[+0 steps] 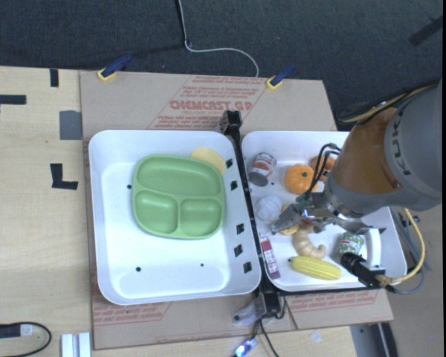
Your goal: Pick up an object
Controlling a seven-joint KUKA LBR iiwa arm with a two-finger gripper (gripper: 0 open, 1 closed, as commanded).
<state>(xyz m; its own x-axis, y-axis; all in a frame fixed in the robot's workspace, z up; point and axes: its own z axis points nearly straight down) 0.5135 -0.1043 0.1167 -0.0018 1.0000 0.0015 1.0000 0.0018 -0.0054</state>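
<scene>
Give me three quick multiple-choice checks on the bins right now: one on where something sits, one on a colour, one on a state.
1. Where does the green divided plate lie?
A. In the left bin
B. In the right bin
C. On the cardboard outside the bins

2. What colour is the corn cob near the right bin's front edge?
A. Red
B. Yellow
C. Blue

3. How does the orange fruit lie?
A. Loose on the right bin's floor
B. Resting on the green plate
C. Outside both bins

Answers:
1. A, the plate lies flat on the left bin floor.
2. B, the cob is plainly yellow.
3. A, it sits on the right bin floor, beside the arm's orange band.
</scene>
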